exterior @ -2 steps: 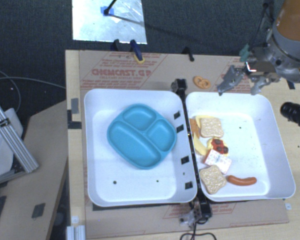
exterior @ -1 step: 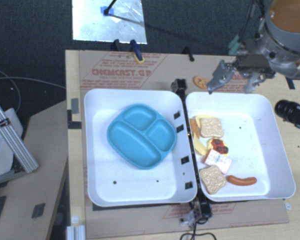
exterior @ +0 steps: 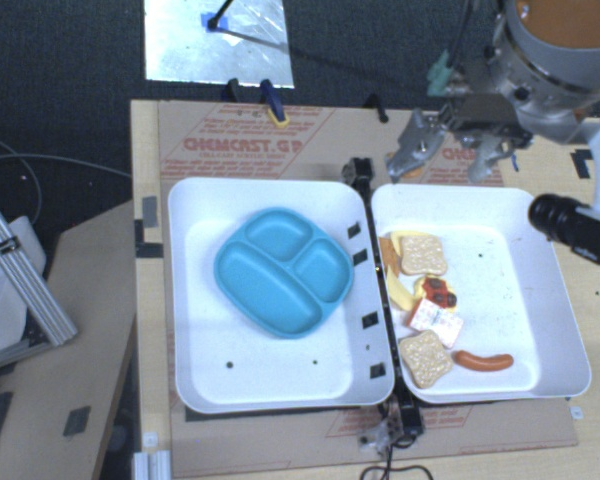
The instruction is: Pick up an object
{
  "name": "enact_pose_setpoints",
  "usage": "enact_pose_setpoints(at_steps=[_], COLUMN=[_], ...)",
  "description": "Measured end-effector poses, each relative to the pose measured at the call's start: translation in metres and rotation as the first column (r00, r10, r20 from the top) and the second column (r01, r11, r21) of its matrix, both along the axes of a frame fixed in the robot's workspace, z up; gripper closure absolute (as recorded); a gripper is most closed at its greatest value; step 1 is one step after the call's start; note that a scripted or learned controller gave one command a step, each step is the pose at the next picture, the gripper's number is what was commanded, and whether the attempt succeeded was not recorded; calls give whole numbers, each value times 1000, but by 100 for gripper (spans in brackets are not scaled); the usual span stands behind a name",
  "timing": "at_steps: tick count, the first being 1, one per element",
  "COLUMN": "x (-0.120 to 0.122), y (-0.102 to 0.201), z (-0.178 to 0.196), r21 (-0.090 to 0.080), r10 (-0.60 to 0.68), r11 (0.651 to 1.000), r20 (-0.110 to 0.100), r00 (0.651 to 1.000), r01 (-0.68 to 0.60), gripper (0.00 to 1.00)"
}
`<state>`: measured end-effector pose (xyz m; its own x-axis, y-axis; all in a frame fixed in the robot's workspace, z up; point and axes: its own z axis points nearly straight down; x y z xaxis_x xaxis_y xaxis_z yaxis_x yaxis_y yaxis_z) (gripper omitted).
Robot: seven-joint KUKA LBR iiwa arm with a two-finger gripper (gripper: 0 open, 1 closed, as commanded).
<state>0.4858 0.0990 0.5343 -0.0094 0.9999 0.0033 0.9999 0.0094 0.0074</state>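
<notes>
Hovering gripper (exterior: 448, 158) spread, holding nothing; two bread slices (exterior: 423, 255), one sausage (exterior: 483, 361), one blue tray (exterior: 283, 271).

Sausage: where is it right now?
The sausage lies in the right bin, near its front edge, just right of the lower toast slice.

Grey arm (exterior: 555, 43) — orange band, metal end effector (exterior: 447, 158)

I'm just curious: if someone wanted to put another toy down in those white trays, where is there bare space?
The right bin is bare on its right half, beyond the sausage; food crowds its left wall. The left bin has bare floor around the blue plate.
</notes>
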Motion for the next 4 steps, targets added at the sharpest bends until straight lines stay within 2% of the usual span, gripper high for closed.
enact_pose_setpoints(at_steps=[1, 2, 3, 4], x=[1, 1, 1, 1], y=[-3, -45, -46, -83], z=[9, -70, -90, -108], r21=[-1, -5, -3, -4], r10=[-1, -12, -9, -12], r11=[1000, 1000, 1000, 1000], r20=[0, -12, -6, -5], r00=[1000, 1000, 1000, 1000], r01=[1, 12, 9, 12], gripper=[100, 100, 100, 100])
